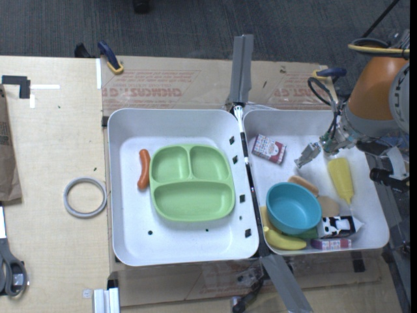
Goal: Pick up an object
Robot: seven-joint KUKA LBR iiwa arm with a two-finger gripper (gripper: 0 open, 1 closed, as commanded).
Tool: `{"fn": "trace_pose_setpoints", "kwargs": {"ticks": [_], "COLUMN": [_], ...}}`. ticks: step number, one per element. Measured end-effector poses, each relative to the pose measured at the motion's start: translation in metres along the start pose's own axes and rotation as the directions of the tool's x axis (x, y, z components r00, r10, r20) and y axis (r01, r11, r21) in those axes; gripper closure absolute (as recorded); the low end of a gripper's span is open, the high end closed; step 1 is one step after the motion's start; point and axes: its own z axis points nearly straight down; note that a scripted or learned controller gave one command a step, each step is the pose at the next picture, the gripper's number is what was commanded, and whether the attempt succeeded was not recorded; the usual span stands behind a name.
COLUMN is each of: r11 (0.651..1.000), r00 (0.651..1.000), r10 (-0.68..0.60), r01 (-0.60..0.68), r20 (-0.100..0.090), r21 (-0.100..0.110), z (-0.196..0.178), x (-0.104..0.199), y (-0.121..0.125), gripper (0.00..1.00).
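While I watch, my gripper point(311, 154) hangs low in the right bin point(371, 237), near the corn point(341, 178) and the red box point(268, 149); I grasp nothing, fingers parted. My arm point(378, 93) slants in from the right. Cardboard point(169, 83) and a tape ring point(85, 196) lie on the bench point(45, 149). Blue bowl point(293, 207), banana point(283, 238) share that bin; the left bin point(124, 194) holds a green tray point(192, 182) and hotdog point(143, 168).

Single fixed camera above bench point(52, 142), looking down aslant on both bins point(117, 194).
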Motion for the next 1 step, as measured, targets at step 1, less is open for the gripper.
{"fn": "trace_pose_setpoints", "kwargs": {"ticks": [1], "r11": [0.99], "r00": [0.99], "r10": [0.138], "r01": [-0.138], "r20": [-0.006], "r21": [-0.005], "z": [-0.0014], "x": [-0.0289], "y": [-0.0133], "gripper": [0.0]}}
